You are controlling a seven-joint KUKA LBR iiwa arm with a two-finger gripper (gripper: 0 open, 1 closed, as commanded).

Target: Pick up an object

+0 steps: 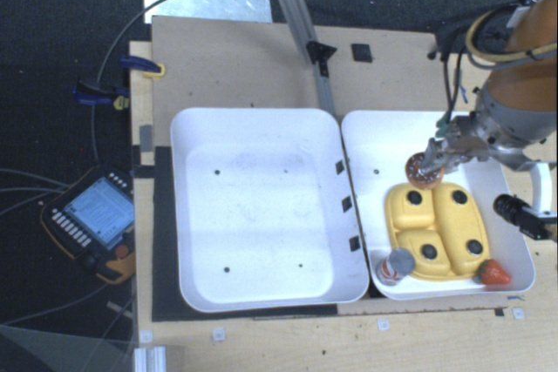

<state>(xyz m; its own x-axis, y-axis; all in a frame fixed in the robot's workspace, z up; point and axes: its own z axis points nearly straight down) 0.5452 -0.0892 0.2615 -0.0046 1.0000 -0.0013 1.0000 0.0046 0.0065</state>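
Over the right bin (366, 152), the grey arm with its orange band reaches in from the right, and the gripper (433, 159) hangs low above a small round, brown-and-pink ringed object (425, 172) that looks like a doughnut. Whether the jaws are wide or narrow cannot be told; they are blurred against that round piece, and nothing can be seen clearly held between them. Just below it lies a large yellow moulded block (438, 230), smooth and glossy, with rounded lobes and several dark round holes in its top. Against the block's lower left corner sits a small grey disc-shaped thing (398, 262), and at its lower right corner a small red-orange lump (495, 273). The left bin (255, 209) is a shallow white plastic tray with rounded corners and a matte floor. Both bins rest on a tan, cardboard-like desk (235, 65).
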